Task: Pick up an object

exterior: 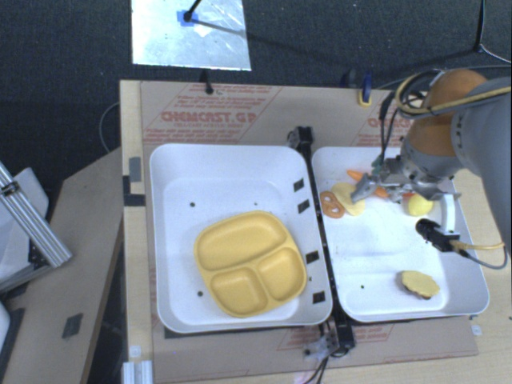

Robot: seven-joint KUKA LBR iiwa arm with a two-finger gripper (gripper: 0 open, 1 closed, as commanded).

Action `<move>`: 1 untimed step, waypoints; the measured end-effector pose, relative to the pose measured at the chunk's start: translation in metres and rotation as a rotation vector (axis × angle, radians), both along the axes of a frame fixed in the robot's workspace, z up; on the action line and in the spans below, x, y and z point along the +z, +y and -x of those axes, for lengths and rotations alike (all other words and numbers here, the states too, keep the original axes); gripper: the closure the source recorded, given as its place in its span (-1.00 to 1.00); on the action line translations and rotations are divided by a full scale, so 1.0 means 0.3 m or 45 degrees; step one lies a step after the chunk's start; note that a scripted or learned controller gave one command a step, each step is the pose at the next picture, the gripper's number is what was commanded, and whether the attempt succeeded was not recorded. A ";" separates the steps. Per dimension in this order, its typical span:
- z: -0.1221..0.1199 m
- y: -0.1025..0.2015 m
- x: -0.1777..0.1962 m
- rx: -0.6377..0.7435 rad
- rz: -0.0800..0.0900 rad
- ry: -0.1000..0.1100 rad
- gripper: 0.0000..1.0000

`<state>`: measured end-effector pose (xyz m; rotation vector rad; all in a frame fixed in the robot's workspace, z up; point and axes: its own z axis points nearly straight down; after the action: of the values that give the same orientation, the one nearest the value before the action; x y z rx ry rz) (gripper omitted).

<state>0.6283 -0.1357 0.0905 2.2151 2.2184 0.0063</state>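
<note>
In the right bin [472, 294], the gripper [362, 192] hangs with fingers parted just over a pale yellow wedge-shaped piece [346, 194] lying flat beside an orange pretzel-like ring [331, 205], gripping nothing.

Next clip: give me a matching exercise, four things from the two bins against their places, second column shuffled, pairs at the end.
Things:
1. yellow divided tray
2. orange rings
3. brown lump
4. gripper

Places:
A. right bin, near corner
B. left bin
C. right bin, far half, above the small toys
D. right bin, close to the wall between the bins

Pairs: 1-B, 2-D, 3-A, 4-C
</note>
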 end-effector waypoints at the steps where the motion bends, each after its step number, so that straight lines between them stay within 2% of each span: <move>1: -0.003 0.001 0.033 0.001 0.002 -0.007 1.00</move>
<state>0.6293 -0.1355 0.1005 2.2110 2.2158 0.0108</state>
